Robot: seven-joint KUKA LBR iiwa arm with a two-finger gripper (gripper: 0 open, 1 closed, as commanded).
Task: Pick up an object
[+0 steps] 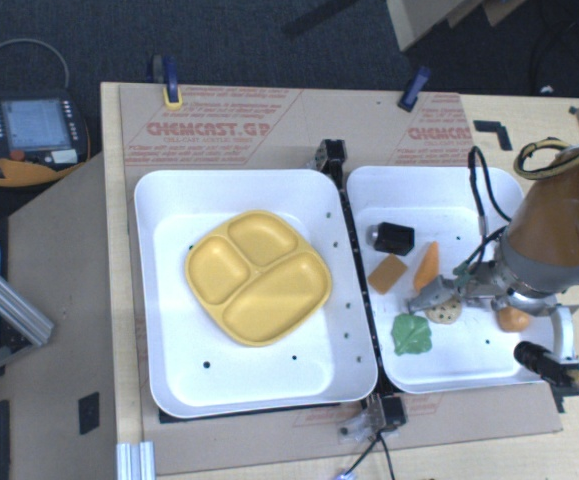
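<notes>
The right bin [439,190] holds several small items: a black block [393,237], a tan-orange block [387,274], an orange carrot [427,263], a green leafy piece [412,334], a speckled cookie [447,315] and a small orange item [514,319]. My gripper [435,296] is low in this bin, just below the carrot and right above the cookie's upper left edge. The grey wrist and the arm hide the bin's right part. I see nothing clearly held.
The left bin [154,268] carries a yellow divided plate [259,278] in its middle. A black clamp [330,154] sits between the bins at the back. Cables [484,193] hang over the right bin near the arm.
</notes>
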